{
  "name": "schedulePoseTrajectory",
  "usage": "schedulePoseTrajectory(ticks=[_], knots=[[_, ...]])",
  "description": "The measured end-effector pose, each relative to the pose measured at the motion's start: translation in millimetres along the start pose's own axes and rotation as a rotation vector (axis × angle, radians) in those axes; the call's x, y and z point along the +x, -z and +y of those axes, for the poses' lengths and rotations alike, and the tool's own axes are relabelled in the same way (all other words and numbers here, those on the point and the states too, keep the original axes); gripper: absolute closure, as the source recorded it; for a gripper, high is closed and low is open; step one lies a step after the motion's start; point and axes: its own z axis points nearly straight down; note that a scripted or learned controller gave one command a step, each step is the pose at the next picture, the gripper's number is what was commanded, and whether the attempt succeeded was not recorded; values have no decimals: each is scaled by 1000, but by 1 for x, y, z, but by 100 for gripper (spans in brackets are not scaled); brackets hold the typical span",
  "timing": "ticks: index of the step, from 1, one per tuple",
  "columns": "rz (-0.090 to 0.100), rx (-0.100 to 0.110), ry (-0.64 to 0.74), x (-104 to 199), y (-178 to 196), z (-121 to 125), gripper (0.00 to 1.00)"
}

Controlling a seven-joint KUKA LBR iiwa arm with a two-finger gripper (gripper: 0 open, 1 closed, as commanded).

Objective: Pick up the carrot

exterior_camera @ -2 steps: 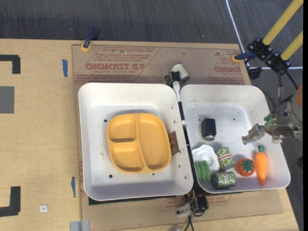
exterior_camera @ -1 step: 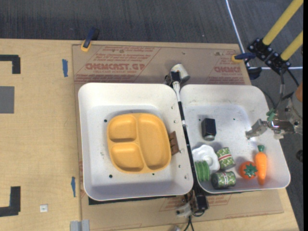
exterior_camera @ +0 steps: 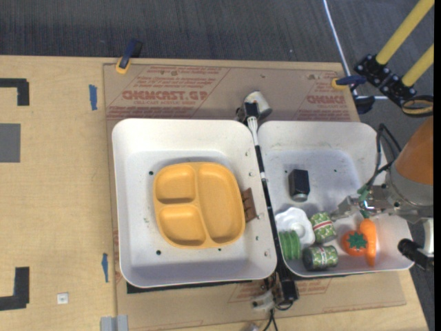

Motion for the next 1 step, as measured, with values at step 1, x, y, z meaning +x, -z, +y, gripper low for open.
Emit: schedulePoseTrajectory(ticks=[1], knots=[[-14,-5,-6,-5,10,-1,100]])
